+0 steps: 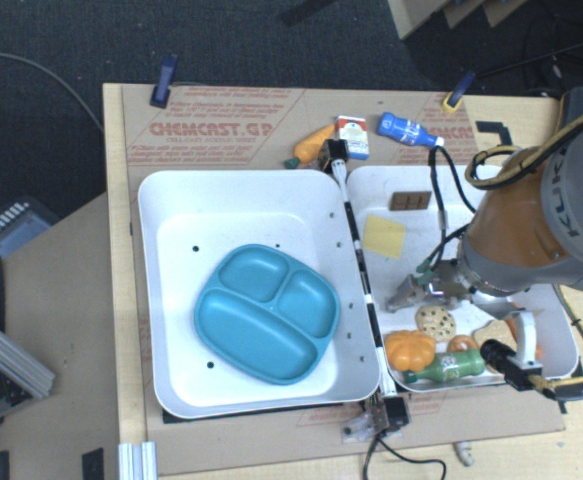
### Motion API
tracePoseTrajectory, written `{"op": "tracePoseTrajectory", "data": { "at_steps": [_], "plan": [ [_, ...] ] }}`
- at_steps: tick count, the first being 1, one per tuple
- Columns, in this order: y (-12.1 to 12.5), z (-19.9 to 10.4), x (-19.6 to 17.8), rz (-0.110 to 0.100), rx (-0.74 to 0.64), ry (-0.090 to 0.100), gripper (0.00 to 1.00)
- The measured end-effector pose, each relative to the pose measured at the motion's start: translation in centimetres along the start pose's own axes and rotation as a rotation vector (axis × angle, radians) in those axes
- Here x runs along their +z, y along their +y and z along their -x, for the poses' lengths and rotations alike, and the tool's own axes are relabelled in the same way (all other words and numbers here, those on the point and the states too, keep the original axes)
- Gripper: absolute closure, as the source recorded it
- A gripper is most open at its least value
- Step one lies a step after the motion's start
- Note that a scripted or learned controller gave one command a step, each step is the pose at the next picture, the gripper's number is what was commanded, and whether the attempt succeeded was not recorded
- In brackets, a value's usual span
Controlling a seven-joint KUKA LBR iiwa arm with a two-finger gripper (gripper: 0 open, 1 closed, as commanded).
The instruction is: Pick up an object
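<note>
The gripper — spread unclear — hovers above the cookie, beside the orange and cheese slice.

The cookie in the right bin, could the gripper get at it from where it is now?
Probably yes. The gripper hangs just above and left of the cookie, whose top lies uncovered; the orange sits close below it and might crowd a grasp.

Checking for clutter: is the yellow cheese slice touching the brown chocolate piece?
Apart. The camera view shows white bin floor between the cheese slice and the chocolate piece.
</note>
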State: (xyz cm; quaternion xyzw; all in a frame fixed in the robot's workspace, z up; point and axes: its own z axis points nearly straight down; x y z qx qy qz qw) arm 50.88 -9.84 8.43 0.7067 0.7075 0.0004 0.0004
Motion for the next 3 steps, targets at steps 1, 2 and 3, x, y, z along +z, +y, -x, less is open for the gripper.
{"op": "tracePoseTrajectory", "data": {
  "at_steps": [1,2,3],
  "plan": [
    [-3.0,10.4,-1.5,-0.001,0.002,0.0,0.0],
    [8.2,5.1,-8.2,0.003,-0.002,0.0,0.0],
    [8.5,10.0,-1.5,0.001,0.0,0.0,0.0]
  ]
}}
